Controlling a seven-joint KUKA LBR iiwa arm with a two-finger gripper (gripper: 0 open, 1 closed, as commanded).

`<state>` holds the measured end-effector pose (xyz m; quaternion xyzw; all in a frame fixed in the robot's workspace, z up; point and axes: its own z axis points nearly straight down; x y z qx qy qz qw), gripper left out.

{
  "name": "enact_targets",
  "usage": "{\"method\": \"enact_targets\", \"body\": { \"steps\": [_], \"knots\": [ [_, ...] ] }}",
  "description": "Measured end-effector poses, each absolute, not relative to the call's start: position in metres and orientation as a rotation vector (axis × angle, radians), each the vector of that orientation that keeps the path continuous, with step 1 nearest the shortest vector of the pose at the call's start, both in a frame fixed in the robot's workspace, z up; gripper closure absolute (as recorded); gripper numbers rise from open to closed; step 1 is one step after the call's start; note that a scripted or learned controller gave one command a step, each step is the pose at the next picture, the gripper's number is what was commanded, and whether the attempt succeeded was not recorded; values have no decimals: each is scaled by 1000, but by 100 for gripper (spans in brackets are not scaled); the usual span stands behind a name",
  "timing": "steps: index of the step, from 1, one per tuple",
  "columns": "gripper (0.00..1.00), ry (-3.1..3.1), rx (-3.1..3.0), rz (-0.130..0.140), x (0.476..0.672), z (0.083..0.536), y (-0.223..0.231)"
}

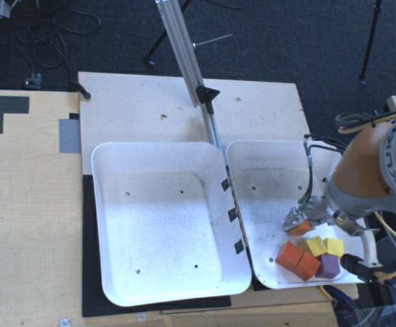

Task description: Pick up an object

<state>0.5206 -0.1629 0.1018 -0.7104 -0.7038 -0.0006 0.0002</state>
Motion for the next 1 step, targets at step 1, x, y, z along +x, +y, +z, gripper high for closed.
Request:
{"method": "enact_targets", "body": {
  "steps": [1],
  "knots": [
    [100,-2233,-2213,-10,581,194,-55]
  ]
}}
